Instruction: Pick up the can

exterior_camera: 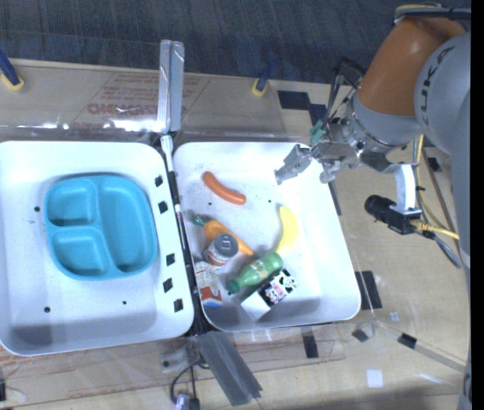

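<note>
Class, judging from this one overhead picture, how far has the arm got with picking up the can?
Done: nothing visible; the can sits in the right bin among the carrot and green bottle. In hand: the gripper hangs above the bin's upper right, apart from the can. Left: reach, grasp, lift.

Two bins sit side by side on the bench, the left bin (pixel 2 254) touching the right bin (pixel 344 284) along a shared edge. In the left one a divided tray (pixel 101 226) lies near the middle. In the right one, a sausage (pixel 224 189) lies toward the back, a banana (pixel 287 228) to its right and nearer. The can (pixel 222 249) stands left of centre, a carrot (pixel 221 231) just behind it, a bottle (pixel 255 272) lying tilted at its right, and a small carton (pixel 277 289) just in front of the bottle. The gripper (pixel 297 162) hangs over the bin's back right part, apart from all of them.
</note>
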`<state>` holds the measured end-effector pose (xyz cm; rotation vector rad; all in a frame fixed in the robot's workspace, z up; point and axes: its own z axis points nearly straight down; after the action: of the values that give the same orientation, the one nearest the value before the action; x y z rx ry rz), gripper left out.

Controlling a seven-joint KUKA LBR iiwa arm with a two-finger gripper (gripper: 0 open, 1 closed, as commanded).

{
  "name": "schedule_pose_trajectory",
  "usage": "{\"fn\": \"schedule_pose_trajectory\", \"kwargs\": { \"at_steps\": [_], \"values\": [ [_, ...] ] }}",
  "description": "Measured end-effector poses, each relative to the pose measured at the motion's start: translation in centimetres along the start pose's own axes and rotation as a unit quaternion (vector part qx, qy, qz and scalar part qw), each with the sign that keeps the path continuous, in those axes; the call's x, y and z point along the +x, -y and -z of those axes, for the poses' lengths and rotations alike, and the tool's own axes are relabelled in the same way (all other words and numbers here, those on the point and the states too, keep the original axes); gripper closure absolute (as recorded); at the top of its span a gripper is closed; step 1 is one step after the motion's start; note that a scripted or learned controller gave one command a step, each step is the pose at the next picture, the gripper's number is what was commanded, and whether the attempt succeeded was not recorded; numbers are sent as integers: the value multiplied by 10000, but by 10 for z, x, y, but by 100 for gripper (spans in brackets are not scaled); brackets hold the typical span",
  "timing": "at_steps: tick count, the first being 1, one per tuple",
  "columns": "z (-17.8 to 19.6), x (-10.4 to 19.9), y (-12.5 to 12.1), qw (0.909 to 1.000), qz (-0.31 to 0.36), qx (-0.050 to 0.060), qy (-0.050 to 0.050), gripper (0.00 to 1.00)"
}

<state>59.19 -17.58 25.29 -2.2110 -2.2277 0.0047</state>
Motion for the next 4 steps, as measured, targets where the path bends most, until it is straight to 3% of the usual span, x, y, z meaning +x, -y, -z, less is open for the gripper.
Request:
{"fn": "schedule_pose_trajectory", "kwargs": {
  "at_steps": [1, 2, 3, 4],
  "values": [
    [-138, 62, 3, 9993, 377, -13, 1, 0],
    [-56, -33, -24, 9968, 794, -23, 7, 0],
    [-161, 50, -63, 9952, 976, -10, -2, 0],
    [-159, -36, -66, 9973, 739, -21, 2, 0]
  ]
}}
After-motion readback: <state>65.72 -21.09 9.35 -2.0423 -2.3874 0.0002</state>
